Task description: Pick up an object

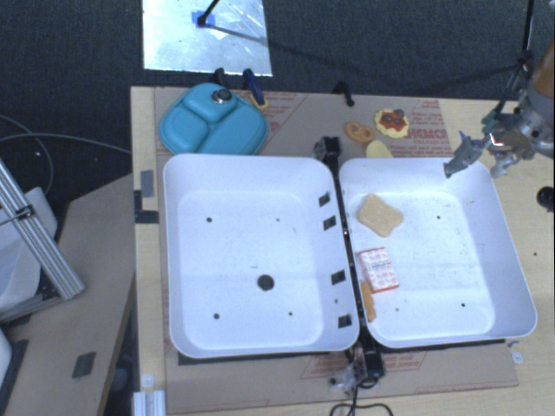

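Camera view: gripper spread wide, holding nothing, above right bin's far corner.

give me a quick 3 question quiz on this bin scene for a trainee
1. True or false: the tan bread-shaped piece lies in the left bin.
2. Which lies nearest the divider between the bins? A) red-and-white packet B) thin orange stick C) blue sectioned tray
3. Where is the gripper relative to the right bin?

Key
1. False; it lies in the right bin.
2. B.
3. Over its far right corner, apart from the pieces inside.
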`<state>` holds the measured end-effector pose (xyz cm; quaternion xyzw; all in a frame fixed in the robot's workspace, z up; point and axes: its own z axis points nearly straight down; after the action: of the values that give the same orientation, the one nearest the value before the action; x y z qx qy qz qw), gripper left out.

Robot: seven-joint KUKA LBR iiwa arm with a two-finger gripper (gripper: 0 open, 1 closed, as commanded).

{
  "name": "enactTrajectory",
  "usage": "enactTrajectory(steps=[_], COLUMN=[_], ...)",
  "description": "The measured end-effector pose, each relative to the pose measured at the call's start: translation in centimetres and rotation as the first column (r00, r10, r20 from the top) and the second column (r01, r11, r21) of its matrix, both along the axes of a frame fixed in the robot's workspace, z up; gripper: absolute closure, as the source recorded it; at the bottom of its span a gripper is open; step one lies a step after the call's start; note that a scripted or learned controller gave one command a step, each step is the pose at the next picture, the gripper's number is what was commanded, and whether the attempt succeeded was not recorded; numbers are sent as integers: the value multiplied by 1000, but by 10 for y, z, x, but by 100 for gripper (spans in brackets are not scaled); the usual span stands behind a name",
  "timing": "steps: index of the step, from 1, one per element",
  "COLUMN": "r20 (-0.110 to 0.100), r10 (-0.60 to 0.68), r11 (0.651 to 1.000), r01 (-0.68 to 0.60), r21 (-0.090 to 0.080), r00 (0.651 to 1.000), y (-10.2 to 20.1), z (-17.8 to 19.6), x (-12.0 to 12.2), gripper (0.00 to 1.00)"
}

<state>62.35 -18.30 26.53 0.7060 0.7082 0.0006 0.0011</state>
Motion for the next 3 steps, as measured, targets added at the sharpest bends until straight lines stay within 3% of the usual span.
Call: enactTrajectory(steps=[1,2,3], r20=[3,18,2], r10=[3,6,-6], r11=[1000,1000,1000], r01=[-3,-6,6], r21=[0,-2,-2], r00=[1000,1000,1000], y=[12,59,-19], z=[26,259,271], x=[46,40,-8], gripper=[0,0,0])
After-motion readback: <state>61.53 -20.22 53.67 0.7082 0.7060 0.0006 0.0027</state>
